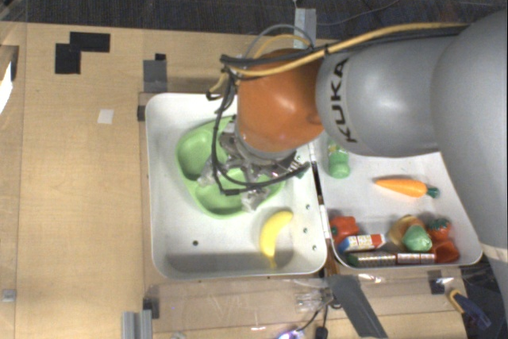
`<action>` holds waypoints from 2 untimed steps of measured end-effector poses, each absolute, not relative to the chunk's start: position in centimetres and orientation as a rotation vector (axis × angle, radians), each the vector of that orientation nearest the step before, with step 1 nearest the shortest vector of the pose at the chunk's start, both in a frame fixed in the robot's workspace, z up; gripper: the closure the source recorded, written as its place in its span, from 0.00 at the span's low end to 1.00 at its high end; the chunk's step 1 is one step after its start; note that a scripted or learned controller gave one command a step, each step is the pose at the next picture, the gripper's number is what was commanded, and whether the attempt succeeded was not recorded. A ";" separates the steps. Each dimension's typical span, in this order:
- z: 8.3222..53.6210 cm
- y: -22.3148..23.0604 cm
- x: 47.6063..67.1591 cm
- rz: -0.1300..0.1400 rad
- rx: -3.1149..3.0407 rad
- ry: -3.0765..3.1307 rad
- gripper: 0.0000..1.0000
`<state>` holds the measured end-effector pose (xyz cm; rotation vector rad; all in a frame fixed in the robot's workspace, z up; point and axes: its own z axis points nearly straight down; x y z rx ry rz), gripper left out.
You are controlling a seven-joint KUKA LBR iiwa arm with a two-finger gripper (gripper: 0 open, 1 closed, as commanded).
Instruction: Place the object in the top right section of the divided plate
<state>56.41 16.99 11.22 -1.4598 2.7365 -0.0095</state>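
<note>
Wooden bench (pixel 71 194) carried two white bins, and in the left bin (pixel 163 171) the gripper (pixel 250 179) stood over a green divided plate (pixel 194 151), a banana (pixel 274 234) lying just beside, the right bin (pixel 460 171) holding a carrot (pixel 403 187).

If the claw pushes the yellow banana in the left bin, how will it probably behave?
The banana looks like smooth, glossy plastic, so it may slip rather than grip. Its curved body would likely pivot or rock when pushed off-centre. It lies near the left bin's right wall, which could stop it sliding far.
</note>
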 end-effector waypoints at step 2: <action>21.6 14.8 62.4 0.003 -0.953 2.980 0.00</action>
